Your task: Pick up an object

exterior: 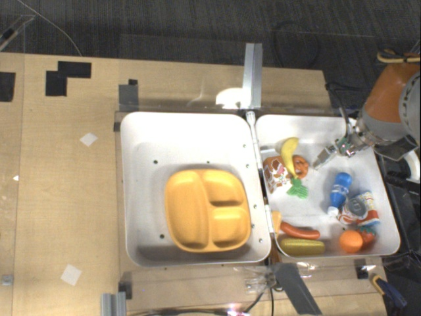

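Observation:
The right bin (388, 196) holds several small items. A yellow banana (289, 154) lies beside a red-orange toy (300, 166), a brown packet (275, 174) and a green piece (299, 190). Farther right are a blue bottle (339, 189), a grey wrapped item (358, 208) and an orange ball (351, 241). Along the front wall lie a red sausage (300, 230) and a yellow-green pickle (302, 246). My gripper (321, 158) hangs over the bin's back middle, just right of the banana, slanting down-left. I see nothing held in it.
The left bin (141, 143) contains a yellow divided tray (207, 209). A metal post (252, 78) rises behind the seam between the bins. The arm's orange band (388, 91) sits above the right bin's far corner. Wooden bench surface (59, 196) stretches to the left.

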Tool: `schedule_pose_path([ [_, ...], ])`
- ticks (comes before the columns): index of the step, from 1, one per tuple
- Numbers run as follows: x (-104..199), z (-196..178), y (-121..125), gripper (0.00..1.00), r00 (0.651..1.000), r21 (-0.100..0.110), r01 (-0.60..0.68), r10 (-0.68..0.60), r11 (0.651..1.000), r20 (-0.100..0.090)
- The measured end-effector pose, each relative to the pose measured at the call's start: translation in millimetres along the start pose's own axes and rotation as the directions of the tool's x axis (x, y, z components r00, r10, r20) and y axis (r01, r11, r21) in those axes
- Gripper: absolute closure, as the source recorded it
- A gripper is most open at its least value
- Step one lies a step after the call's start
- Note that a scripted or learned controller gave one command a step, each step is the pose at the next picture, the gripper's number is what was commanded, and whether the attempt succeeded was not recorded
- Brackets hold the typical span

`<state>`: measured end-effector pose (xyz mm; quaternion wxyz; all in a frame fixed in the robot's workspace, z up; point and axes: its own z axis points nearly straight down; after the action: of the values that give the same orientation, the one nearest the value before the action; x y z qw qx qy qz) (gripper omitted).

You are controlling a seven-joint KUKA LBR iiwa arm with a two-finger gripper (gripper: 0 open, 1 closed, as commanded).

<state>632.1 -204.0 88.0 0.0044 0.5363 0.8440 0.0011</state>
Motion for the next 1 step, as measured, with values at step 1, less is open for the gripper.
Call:
schedule_pose_path([
  [1,57.9,-0.6,-16.4,0.00,0.981,-0.001,-0.195,0.195,0.981,-0.002],
])
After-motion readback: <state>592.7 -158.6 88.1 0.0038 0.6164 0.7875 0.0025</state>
